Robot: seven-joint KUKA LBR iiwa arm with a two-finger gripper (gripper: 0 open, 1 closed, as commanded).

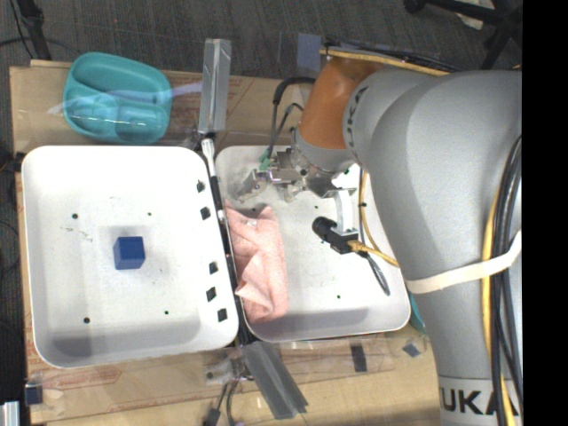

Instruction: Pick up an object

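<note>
The fingers (257,183) hang low in the right bin (306,322), near the pink cloth (262,269); I cannot tell how wide. The arm (444,202) reads "UKA".

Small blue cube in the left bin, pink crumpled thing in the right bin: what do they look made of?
Small blue cube: looks rigid, probably foam or plastic; flat faces, crisp edges, matte with no glare. The view can't settle which.

Pink crumpled thing: almost certainly soft cloth; it shows folds and wrinkles, a dull finish, and it slumps against the right bin's left wall.
</note>
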